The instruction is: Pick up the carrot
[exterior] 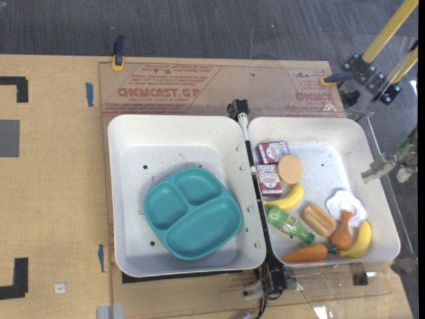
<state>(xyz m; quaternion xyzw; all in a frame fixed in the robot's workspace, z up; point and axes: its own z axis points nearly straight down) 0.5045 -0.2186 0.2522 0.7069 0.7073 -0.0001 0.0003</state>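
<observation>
At the near wall of the right-hand white bin (382,198), a little toward its near-left corner: the orange toy carrot with green tip (307,253), lying flat with its long axis along that wall and the green end pointing to the bin's right.

Handling, my read:
- Looks like hollow moulded plastic, so light, stiff and not fragile.
- Smooth tapered skin, so it's likely to squirt out if pinched near the thin end.
- Best hold is across the thick mid-body, closing across the long axis.
- It's tight to the wall, so one side has little clearance and a slight tilt in may be needed.

Neighbours:
- The brown toy chicken drumstick (342,231) sits just beside the green tip.
- The yellow toy banana (362,239) is past that, at the near-right corner.
- The green toy bottle (290,223) and the tan hot-dog bun (319,219) are just behind the carrot, near but apparently apart. A collision is possible on descent.

Further back are a second small yellow banana (289,198), a round tan biscuit (290,169) and two red-and-white cartons (271,165) against the left wall.

The left-hand white bin (126,178) holds a teal divided plate (192,211), not relevant.

Arm: a grey-green metal piece (392,165) at the right bin's right edge may be the arm's tip, well apart from the carrot. It's too small and cropped to read. Jaws: cannot tell whether open or closed, and nothing is seen held.
</observation>
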